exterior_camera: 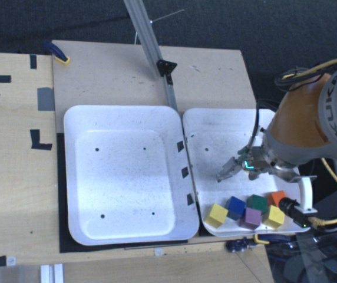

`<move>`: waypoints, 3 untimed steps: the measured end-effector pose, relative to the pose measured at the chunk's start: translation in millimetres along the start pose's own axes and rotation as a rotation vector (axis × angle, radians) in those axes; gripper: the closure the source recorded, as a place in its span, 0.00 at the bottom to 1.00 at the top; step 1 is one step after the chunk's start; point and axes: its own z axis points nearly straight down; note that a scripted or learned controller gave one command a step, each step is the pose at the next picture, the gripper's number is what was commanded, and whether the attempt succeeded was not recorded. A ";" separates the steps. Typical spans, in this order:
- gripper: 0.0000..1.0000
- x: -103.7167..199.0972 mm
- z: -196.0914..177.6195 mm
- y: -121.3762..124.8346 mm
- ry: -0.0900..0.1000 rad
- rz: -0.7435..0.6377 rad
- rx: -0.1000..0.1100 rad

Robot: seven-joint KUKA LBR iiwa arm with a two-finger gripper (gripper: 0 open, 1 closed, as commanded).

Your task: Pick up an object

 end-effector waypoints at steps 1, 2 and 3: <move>0.00 0.5 52.4 8.6 0.000 0.000 0.005; 0.00 0.9 102.4 7.9 -0.002 0.001 0.000; 1.00 1.5 91.7 7.6 0.001 0.000 0.003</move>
